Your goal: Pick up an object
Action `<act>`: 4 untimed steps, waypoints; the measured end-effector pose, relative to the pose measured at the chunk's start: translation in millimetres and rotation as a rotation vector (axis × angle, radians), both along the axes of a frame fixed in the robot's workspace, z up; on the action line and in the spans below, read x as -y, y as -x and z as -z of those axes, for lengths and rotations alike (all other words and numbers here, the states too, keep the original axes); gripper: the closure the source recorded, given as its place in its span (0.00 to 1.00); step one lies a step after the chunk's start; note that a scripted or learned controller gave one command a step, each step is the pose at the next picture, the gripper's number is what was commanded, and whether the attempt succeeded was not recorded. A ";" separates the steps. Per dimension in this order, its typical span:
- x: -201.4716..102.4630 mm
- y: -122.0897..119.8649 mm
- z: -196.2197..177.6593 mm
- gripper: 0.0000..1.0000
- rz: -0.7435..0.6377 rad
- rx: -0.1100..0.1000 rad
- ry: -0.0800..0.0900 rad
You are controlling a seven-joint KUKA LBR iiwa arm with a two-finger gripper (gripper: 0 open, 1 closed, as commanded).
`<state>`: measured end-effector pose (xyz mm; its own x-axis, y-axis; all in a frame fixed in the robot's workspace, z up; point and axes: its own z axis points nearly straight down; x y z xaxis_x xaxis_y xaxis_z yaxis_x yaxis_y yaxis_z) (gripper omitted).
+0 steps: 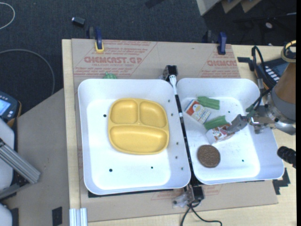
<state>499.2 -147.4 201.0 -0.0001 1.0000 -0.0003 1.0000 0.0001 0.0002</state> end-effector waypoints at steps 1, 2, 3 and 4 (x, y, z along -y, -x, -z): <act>-29.1 18.1 -180.2 0.00 -0.004 0.021 0.003; -34.7 19.5 -343.8 0.00 -0.002 0.022 0.004; -85.4 21.0 -188.8 0.00 -0.004 -0.016 -0.003; -123.3 14.5 -305.7 0.00 -0.006 0.016 0.000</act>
<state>484.8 -24.1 506.7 -0.0062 1.0000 0.0002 0.9999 0.0062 0.0158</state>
